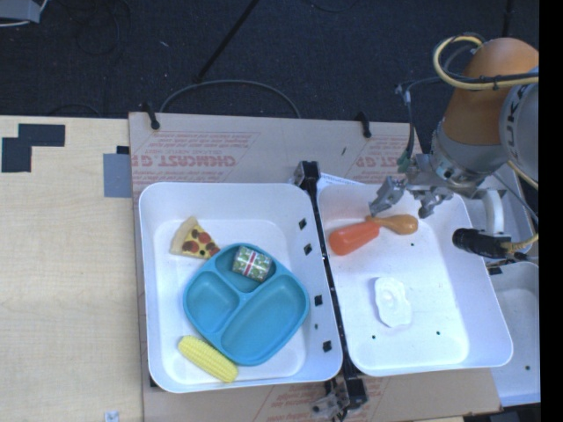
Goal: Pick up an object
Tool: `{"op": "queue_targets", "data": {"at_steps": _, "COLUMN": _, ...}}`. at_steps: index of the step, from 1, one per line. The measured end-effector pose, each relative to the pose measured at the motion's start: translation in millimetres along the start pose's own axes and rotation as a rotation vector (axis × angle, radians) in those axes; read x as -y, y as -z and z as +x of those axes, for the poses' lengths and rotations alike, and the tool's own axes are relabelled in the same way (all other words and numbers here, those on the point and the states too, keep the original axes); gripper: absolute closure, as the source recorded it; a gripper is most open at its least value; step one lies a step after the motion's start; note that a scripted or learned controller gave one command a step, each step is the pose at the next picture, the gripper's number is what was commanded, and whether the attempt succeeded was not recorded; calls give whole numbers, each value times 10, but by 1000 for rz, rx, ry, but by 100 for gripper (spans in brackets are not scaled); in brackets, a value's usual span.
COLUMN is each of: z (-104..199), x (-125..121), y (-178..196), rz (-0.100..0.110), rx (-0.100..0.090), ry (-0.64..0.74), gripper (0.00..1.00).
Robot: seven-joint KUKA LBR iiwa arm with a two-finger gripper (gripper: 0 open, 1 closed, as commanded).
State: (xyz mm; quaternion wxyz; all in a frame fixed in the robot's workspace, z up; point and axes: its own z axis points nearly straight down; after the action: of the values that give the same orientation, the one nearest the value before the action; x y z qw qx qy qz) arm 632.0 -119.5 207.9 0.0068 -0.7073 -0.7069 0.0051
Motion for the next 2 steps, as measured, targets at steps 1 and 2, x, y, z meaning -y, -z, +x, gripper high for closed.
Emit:
{"op": "queue_targets", "data": {"at_steps": 1, "z": -1, "x": -27, "y": 82, "rz": -13, "rx": 2, "ry": 2, "gripper": 0}}
{"op": "queue_targets", "data": {"at_steps": 2, "z": -41, "x": 44, "y": -520, "rz": -8, "rx": 1, "ry": 1, "gripper": 0}}
